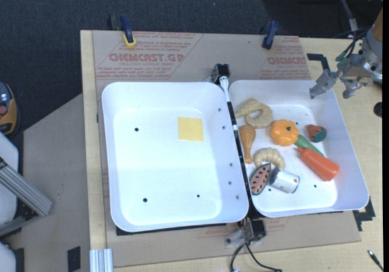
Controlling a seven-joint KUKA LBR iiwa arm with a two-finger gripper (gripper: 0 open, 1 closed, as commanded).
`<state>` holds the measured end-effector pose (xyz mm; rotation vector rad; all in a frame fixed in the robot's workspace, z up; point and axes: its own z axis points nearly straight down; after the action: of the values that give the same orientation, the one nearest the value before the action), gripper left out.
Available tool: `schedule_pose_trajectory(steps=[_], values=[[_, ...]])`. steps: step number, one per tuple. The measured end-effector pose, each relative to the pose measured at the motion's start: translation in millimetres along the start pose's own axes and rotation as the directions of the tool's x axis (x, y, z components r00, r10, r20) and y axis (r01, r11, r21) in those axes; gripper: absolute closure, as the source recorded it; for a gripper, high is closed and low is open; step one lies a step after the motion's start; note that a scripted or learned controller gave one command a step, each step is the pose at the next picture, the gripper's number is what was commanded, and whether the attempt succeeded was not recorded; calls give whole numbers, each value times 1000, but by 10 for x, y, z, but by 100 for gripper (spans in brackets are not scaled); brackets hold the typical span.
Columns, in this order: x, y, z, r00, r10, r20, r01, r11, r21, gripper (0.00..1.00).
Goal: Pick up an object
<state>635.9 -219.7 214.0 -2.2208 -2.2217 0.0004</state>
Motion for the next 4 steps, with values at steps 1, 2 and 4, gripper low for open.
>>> schedule_pose_trajectory(steps=[1,2,4], values=[[36,316,1333,1000,-4,-21,4,1000,12,0],[703,314,1287,1000,-6,-3,6,1000,2,0],[1169,-35,1291,1000,2,-1,-2,1000,4,0]])
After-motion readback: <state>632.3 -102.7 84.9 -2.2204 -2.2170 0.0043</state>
